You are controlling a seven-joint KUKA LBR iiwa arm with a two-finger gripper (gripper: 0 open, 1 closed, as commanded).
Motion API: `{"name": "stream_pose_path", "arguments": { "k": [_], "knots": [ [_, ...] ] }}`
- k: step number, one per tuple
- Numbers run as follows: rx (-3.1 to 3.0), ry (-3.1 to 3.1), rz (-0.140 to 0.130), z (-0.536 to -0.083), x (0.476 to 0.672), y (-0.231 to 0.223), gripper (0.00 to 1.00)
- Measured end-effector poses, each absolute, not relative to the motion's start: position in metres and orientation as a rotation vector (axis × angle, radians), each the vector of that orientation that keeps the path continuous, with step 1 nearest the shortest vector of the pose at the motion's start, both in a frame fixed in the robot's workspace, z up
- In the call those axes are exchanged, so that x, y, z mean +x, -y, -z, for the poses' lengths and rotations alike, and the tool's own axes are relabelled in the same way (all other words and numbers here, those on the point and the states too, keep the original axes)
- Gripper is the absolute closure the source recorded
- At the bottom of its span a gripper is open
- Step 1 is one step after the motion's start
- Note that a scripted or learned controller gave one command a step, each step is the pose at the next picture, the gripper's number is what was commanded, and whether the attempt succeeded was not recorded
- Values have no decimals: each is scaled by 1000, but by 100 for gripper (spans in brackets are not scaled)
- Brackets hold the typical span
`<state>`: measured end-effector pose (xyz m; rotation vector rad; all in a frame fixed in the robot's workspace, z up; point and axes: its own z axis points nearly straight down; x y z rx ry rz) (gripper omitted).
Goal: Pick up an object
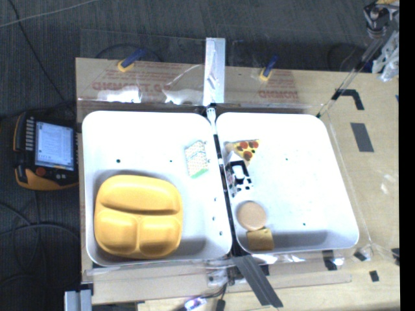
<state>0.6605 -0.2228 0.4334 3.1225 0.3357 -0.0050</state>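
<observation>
Two bins: we see left bin [130, 125] and right bin [311, 173] touching at a central divider.
Left bin: yellow loaf-shaped object [137, 214] at the near-left corner; small printed card [196, 159], writing too small to read.
Right bin: pizza-slice toy [245, 149], black-and-white item [238, 176], round tan disc [251, 215], brown block [260, 240], all hugging the divider.
Open room: right bin's right part.
Gripper: we cannot tell its state.

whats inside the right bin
The right bin holds four small things along its left wall: a red and yellow piece, a black and white item, a tan round disc and a mustard block. Nothing visibly covers them.
</observation>
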Motion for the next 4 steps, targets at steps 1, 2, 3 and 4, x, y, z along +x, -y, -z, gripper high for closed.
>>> {"name": "stream_pose_path", "arguments": {
  "k": [1,2,3,4],
  "knots": [
    [3121,-337,6,-433,663,222,100],
    [3128,-322,9,-199,632,198,100],
    [3111,-432,6,-358,659,212,100],
    [3122,-349,4,-433,658,222,100]
  ]
}}
